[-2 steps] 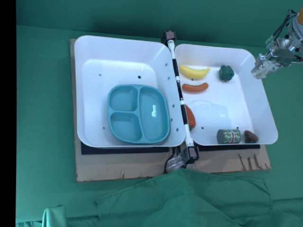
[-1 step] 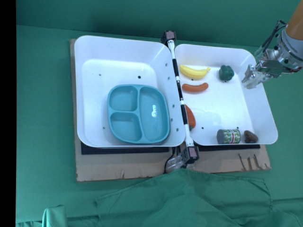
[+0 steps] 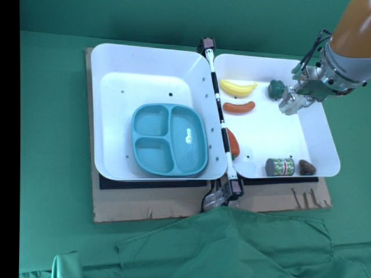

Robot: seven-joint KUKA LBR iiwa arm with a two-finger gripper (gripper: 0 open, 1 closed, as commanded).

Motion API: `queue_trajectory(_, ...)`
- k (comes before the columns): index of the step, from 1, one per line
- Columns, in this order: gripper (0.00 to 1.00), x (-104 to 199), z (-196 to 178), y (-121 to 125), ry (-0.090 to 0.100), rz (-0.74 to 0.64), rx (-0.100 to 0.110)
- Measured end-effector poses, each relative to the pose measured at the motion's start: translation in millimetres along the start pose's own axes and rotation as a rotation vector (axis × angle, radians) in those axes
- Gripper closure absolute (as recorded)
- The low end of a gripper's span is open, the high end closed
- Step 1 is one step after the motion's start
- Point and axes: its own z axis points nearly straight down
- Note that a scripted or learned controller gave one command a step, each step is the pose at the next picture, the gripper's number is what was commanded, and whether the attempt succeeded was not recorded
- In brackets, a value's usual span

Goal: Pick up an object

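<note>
A grey robot arm with an orange band (image 3: 355, 22) reaches in over the far right side of the right-hand shallow white plastic bin (image 3: 324, 133), its gripper (image 3: 290, 104) hanging low beside a small dark green, lumpy toy vegetable (image 3: 276, 88) near that bin's far edge. Whether the fingers are spread or pressed together cannot be told from this angle, and nothing is seen held between them.

Candidates for the pick lie around the same bin: a yellow plastic banana (image 3: 238, 87) and a slim red-orange toy sausage (image 3: 239, 106) toward the far left corner, a red-orange rounded toy (image 3: 232, 142) against the left wall, and a small green-labelled tin can on its side (image 3: 280, 167) next to a brown lump (image 3: 307, 167) at the near right corner. The left-hand white bin (image 3: 110, 68) carries a teal three-compartment plate (image 3: 169, 139).

The green vegetable looks the likeliest target, being closest. A clean grasp would call for centring over it, clear of the bin's far wall, descending straight with the fingers wide, then closing across its narrowest width before lifting.
</note>
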Motion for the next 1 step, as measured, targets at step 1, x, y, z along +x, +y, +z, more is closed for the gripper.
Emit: queue_trajectory(1, 1.0, 36.0, 30.6, -44.3, 0.0, 0.0, 0.001)
